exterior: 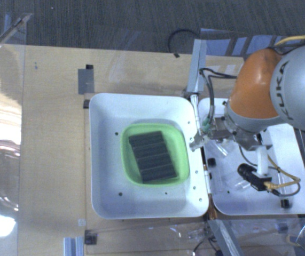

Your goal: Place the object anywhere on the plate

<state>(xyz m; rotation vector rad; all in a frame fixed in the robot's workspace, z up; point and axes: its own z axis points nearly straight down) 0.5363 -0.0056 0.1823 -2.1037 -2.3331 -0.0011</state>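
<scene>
jaws' state unclear; gripper (203, 137) at left bin (104, 196) right rim, beside green plate (181, 143) bearing dark object (152, 156).

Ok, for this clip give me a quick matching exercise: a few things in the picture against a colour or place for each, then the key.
Things:
1. plate
2. ribbed object
3. arm's wrist band
4. right bin

Descriptions:
A. orange, above the right bin
B. dark grey, lying on the plate
C. green, in the left bin
D. white, under the arm

Pairs: 1-C, 2-B, 3-A, 4-D
</scene>
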